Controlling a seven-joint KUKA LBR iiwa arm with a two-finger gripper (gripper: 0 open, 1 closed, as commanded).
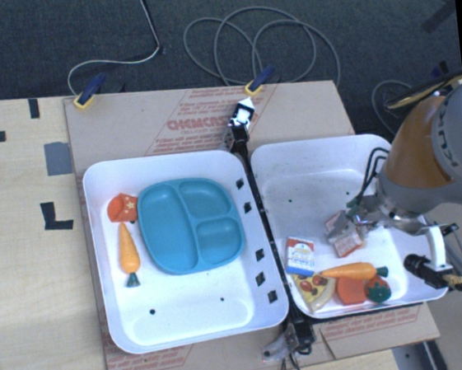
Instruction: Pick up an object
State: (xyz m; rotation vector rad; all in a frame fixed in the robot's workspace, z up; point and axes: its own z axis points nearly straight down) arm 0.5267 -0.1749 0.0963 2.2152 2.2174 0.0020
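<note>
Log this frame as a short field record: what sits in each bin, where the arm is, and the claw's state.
left bin: blue divided plate, orange carrot, red-orange toy at the plate's left
right bin: small carton, carrot, pizza slice, red tomato-like toy, small brownish item
arm: reaching in over the right bin's right side
claw: low over the brownish item; grip cannot be told
task state: nothing visibly lifted
</note>
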